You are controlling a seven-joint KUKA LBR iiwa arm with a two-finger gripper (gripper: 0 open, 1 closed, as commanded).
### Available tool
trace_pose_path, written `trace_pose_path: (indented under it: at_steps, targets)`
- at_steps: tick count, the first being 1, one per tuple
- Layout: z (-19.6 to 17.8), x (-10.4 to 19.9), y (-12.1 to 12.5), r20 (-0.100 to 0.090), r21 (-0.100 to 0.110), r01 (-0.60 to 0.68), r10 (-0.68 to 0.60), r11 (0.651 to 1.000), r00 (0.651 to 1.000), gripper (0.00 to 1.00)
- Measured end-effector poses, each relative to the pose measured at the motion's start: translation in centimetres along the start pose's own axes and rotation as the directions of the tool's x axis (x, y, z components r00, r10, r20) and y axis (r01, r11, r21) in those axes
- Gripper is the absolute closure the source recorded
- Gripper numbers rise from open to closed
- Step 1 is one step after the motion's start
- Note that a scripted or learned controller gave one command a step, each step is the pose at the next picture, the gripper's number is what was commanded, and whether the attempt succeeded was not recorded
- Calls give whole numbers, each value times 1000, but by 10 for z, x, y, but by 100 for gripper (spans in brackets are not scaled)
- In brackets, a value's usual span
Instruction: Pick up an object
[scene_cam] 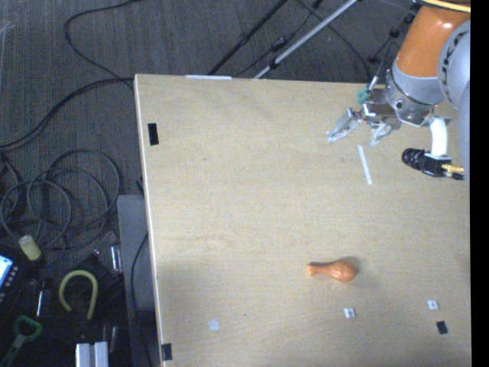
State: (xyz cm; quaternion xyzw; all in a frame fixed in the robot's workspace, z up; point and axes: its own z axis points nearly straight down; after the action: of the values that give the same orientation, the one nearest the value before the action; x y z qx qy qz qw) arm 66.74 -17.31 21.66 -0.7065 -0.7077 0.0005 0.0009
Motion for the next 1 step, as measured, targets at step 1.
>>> trace_pose_path:
  at_steps: [1]
  targets:
    - [5, -52, 1, 5, 0, 23, -23, 1000, 1000, 0]
